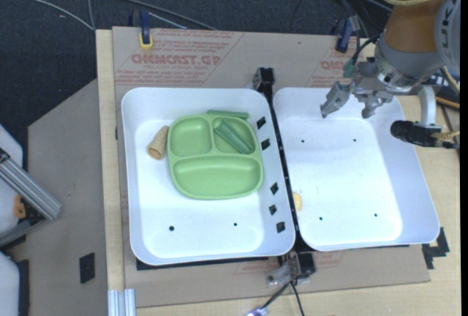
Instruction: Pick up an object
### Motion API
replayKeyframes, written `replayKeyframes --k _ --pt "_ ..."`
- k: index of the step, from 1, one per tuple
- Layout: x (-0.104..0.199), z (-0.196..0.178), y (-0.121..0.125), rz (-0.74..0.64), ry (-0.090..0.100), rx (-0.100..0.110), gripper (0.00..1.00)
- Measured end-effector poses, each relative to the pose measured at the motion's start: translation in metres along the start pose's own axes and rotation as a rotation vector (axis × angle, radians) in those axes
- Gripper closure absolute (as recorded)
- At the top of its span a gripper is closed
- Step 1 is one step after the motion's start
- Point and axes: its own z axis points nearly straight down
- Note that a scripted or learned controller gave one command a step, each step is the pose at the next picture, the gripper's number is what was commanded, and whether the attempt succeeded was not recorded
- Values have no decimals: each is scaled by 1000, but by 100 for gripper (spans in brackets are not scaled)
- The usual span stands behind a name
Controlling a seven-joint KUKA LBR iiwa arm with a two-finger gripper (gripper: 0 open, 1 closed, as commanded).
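Note:
A green divided plate (213, 157) lies in the left bin (146, 234), with a green pod-shaped piece (235, 134) in its upper right compartment. A tan cone (157, 143) rests against the plate's left side. A small yellow-orange object (296, 200) sits at the right bin's left wall, by the divider. My gripper (349, 104) hangs over the far edge of the right bin (380, 227), fingers spread open with nothing between them. It is well to the right of the plate and far from the yellow-orange object.
A black clip strip (269, 161) runs between the two bins. The bins sit on a cardboard sheet (183, 55) held by blue clamps (145, 28). A black handle-like part (417, 133) juts over the right bin's right rim. Cables cross the dark floor behind.

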Motion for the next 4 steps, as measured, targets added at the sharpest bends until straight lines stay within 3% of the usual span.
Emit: replayKeyframes --k 1,2,4 --pt "0 -9 3 -3 -2 -15 0" --pt "10 42 5 -4 0 -10 0" --pt "1 129 8 -3 -1 -11 0"
